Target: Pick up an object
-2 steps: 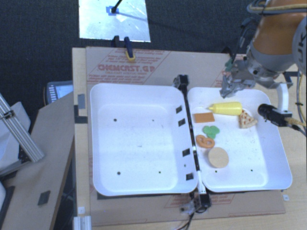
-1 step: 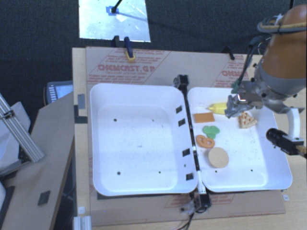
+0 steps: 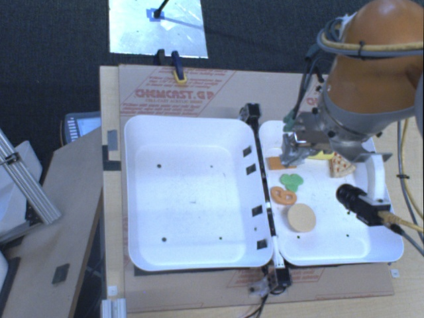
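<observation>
Gripper [image 3: 290, 156] low in right bin [image 3: 331, 247]; green piece [image 3: 291, 181] lies just below-front of it, orange strip [image 3: 275, 163] beside. Jaws' state: cannot tell, probably blurred.

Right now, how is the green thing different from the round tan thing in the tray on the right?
The green piece is bright green with a bumpy, uneven outline; the tan disc is pale tan and smoothly round. The green piece looks smaller than the tan disc. The green piece lies closer to the gripper, while the tan disc lies farther from it, toward the near edge. Both lie flat in the right bin.
</observation>
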